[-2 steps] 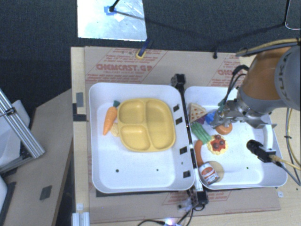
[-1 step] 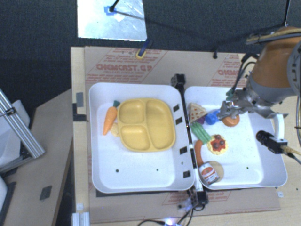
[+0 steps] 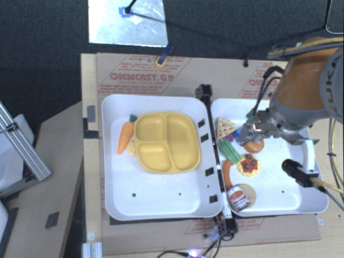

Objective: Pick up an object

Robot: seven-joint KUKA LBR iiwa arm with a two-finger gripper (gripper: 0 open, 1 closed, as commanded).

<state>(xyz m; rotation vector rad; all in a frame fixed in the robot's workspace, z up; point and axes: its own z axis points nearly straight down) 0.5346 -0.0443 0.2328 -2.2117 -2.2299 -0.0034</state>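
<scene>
The grey arm with its orange band (image 3: 307, 82) reaches in from the right and bends down over the back half of the right-hand shallow white bin (image 3: 279, 196). Its wrist is turned toward the divider between the two bins. The gripper (image 3: 252, 131) sits low among the toy food, and its metal end hides enough that I cannot tell whether it is open or closed, or whether it has hold of anything. A small round orange toy (image 3: 253, 146) lies right at the gripper's tip, either touching it or just beside it. To the left of the gripper is a tan triangular sandwich wedge (image 3: 225, 128), with a green pod-shaped piece (image 3: 231, 151) slanting below it. Nearer the front lie a small yellow plate of spaghetti with red meatballs (image 3: 248, 165), a reddish sausage (image 3: 227, 174) and a short labelled can (image 3: 240, 196). The left-hand white bin (image 3: 156, 200) holds a yellow divided plastic plate (image 3: 164, 143), with an orange carrot (image 3: 124, 136) beside its left edge. Both bins rest on the cardboard-covered table (image 3: 141, 75).
</scene>
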